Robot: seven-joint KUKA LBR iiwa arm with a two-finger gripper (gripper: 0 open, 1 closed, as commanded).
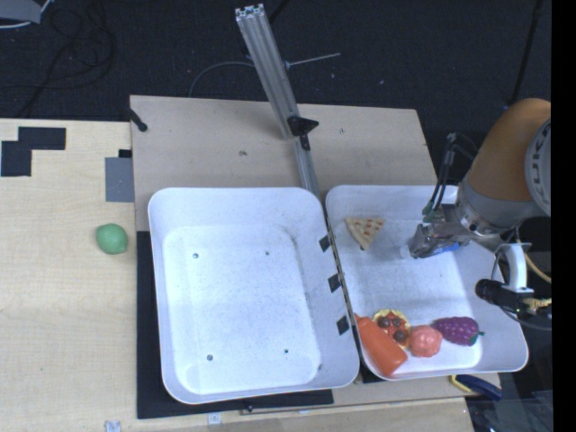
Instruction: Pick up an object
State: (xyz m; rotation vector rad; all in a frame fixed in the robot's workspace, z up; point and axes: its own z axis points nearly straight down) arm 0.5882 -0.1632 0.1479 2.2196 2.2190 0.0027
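The arm enters from the right, and its gripper (430,241) sits low over the upper right part of the right bin (504,363); from this angle I cannot tell whether it is open or closed, and nothing is visibly held. Several things lie in that bin. A tan, waffle-like wedge (365,231) lies near the bin's top left, just left of the gripper but apart from it; its wide edge faces up and left, and its narrow tip points down toward the bin's near side. Along the near edge sits a cluster: an orange carrot-like piece (380,347) with its long axis running on a slant, from upper left beside the bins' divider to lower right; a small round yellow piece with dark spots (391,320) just above it; a pink rounded fruit (425,341) touching or nearly touching the carrot's right side; and a purple grape bunch (457,331) lying lengthwise left to right, just right of the pink fruit. The left bin (171,214) stands beside the right one. A green ball (112,238) rests on the bench, well left of both bins
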